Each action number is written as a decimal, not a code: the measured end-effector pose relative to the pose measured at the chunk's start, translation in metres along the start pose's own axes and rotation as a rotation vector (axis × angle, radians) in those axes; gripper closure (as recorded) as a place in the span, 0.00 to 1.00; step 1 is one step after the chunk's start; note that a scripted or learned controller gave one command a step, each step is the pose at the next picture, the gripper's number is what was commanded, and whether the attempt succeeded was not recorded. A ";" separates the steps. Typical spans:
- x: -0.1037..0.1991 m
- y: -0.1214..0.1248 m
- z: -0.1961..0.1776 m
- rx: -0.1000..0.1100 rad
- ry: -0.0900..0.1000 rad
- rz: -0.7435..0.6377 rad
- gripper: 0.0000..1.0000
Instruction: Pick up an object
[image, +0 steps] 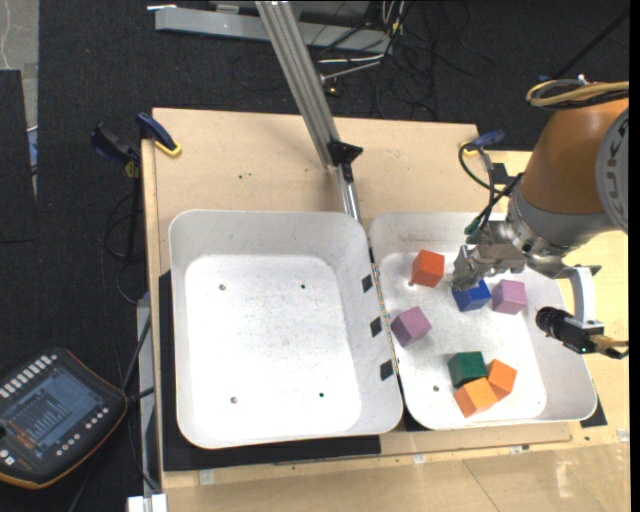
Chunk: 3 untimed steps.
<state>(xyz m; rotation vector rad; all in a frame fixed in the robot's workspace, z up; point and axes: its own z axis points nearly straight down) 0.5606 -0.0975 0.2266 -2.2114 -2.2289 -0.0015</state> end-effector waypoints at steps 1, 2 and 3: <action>0.053 -0.013 -0.012 -0.001 0.000 -0.001 1.00; 0.115 -0.025 -0.006 0.002 0.001 -0.002 1.00; 0.170 -0.040 0.003 0.002 0.000 -0.001 1.00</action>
